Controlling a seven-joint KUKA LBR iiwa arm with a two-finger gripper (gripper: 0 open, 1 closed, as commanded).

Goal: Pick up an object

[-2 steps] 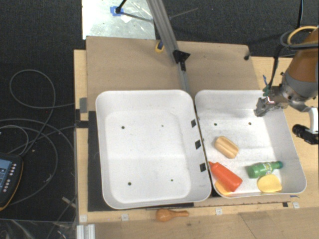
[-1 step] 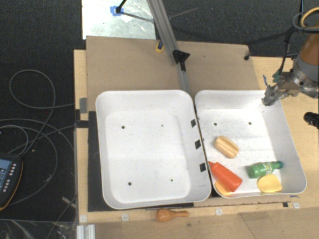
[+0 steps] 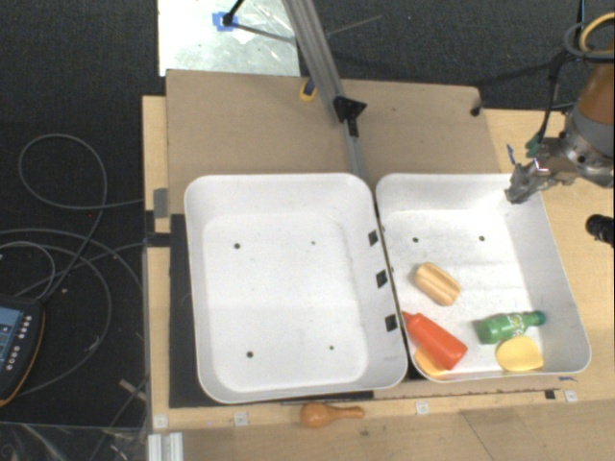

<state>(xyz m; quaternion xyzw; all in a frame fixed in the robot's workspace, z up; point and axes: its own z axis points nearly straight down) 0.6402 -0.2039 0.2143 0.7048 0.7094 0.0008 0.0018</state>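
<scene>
The right bin [image 3: 461,195] holds a tan bread roll [image 3: 436,283], an orange-red bottle-shaped toy [image 3: 434,340], a green bottle [image 3: 508,326] and a yellow lemon-like piece [image 3: 520,354], all in its near half. My gripper [image 3: 520,186] hangs over the bin's far right corner, well away from these objects. Nothing shows between its fingers.
The left bin [image 3: 283,281] sits beside the right one. A small tan object [image 3: 327,413] lies on the bench in front of the bins. A grey pole [image 3: 322,56] slants over the far side, and cables lie on the floor at the left.
</scene>
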